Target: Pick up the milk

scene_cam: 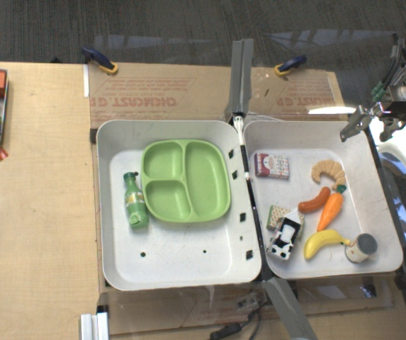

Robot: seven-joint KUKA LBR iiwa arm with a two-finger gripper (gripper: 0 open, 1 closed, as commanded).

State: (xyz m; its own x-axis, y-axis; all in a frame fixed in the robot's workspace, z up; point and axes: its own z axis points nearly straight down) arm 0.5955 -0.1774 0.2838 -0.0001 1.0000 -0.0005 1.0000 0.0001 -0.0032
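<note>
**Milk carton lying in right bin, gripper parked off to the far right**

The milk [285,236], a small carton with black-and-white cow markings, lies tilted near the left wall of the right bin [394,257], toward its near edge. A patterned cracker packet [276,214] touches its upper side. A banana [321,244] lies just beside it on the right, with a sausage [314,200], a carrot [330,209] and a croissant [328,170] further back. A red and white box [271,165] sits near the bin's far left corner.

The left bin [110,211] holds a green divided plate [185,180] and a green bottle [134,200] beside it.

The gripper [392,112] sits above the right bin's far right corner, well apart from the milk; whether its fingers stand wide or narrow cannot be told, and nothing is seen between them
</note>
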